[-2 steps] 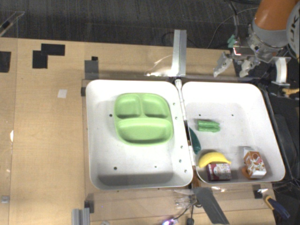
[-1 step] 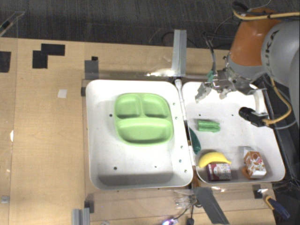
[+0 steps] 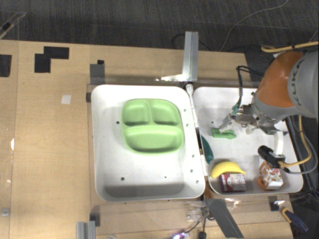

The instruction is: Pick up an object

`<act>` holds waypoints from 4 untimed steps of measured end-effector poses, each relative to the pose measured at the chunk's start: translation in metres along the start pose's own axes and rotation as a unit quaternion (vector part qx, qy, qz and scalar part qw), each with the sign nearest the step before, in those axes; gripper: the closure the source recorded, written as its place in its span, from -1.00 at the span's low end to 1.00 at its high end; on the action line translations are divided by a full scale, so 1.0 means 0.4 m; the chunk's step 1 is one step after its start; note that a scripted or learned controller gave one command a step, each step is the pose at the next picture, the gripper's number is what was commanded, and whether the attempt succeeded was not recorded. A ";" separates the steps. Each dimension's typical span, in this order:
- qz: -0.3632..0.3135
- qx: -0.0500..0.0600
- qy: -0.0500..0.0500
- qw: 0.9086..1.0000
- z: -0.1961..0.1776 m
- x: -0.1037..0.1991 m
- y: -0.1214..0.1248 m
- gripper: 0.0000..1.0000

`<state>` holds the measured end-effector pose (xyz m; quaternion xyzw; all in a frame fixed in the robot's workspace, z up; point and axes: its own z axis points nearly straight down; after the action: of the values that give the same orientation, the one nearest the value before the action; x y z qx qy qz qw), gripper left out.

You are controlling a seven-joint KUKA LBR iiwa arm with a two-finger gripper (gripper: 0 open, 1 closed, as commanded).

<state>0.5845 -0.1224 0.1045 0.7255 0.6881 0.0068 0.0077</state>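
1. A small light green piece lay flat on the floor of the right bin, about midway between that bin's far and near walls and left of its centre.
2. The tool hung at the right end of that piece, either just above it or touching it; the view did not settle which. Whether the tool was released or clenched, I cannot tell.
3. The grey arm, with its orange band, reached in from the right over the right side of the same bin.
4. A dark green object, long and narrow, lay against the left wall of the right bin, nearer than the light green piece and apart from it.
5. A yellow banana lay close to the near wall, and a maroon box sat just in front of it, touching or almost touching.
6. A red and white carton stood in the near right corner, well apart from the banana.
7. In the left bin a green divided plate with three compartments rested towards the far right.
8. Both bins sat on a pale wooden worktop, with an upright metal post behind the gap between them.
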 end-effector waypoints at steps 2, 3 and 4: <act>-0.148 -0.005 -0.001 0.989 -0.008 0.053 -0.226 -1.00; -0.283 -0.002 -0.001 0.959 0.027 0.025 -0.137 -1.00; -0.281 0.002 -0.003 0.960 0.027 -0.228 -0.199 -1.00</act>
<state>0.5004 -0.2091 0.0922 0.5033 0.8640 0.0013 0.0100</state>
